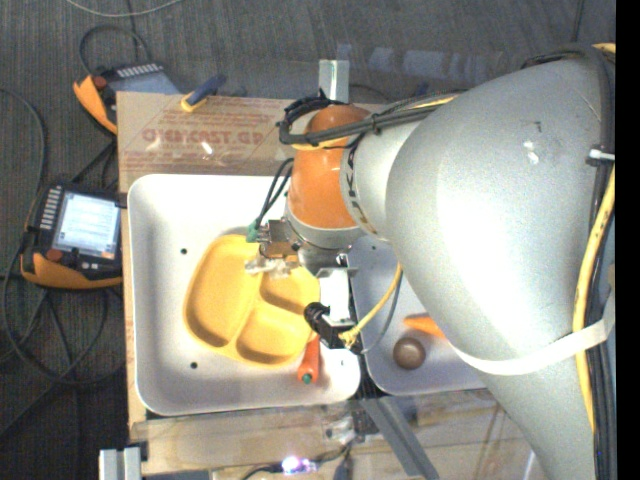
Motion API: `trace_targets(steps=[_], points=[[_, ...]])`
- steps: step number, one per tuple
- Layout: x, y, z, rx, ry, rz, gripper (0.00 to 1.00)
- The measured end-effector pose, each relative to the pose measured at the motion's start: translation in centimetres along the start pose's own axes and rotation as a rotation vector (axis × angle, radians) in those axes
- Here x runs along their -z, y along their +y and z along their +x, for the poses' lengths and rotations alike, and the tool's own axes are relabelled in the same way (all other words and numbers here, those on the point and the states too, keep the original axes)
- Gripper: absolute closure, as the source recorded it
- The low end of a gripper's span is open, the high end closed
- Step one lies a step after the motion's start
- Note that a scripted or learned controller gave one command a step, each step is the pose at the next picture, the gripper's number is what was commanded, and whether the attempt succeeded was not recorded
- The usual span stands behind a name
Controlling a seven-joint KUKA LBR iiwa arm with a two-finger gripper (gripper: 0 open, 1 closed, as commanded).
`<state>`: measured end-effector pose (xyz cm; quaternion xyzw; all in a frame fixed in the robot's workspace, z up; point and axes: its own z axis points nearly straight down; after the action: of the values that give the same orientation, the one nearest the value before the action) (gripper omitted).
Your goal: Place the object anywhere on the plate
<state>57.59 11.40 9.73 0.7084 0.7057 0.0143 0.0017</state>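
1. The arm's wrist hangs over the yellow plate (235, 303) in the left bin (150, 268); I cannot tell the gripper's state.
2. A carrot (309, 361) lies at the plate's five o'clock edge.
3. Release low, over the plate's middle.

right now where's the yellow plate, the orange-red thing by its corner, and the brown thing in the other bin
yellow plate (225, 293): camera view, its large left compartment
orange-red object (309, 362): camera view, middle of its body
brown object (409, 352): camera view, its rounded top
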Motion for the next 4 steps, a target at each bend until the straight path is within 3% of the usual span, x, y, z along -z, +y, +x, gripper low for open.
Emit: trace_targets(steps=[1, 2, 3, 4], points=[[-0.3, -0.4, 0.8, 0.01, 0.006, 0.013, 0.0], [0.8, -0.2, 0.5, 0.011, -0.001, 0.003, 1.0], [0.4, -0.5, 0.6, 0.012, -0.002, 0.016, 0.0], [1.3, -0.5, 0.8, 0.014, -0.001, 0.014, 1.0]])
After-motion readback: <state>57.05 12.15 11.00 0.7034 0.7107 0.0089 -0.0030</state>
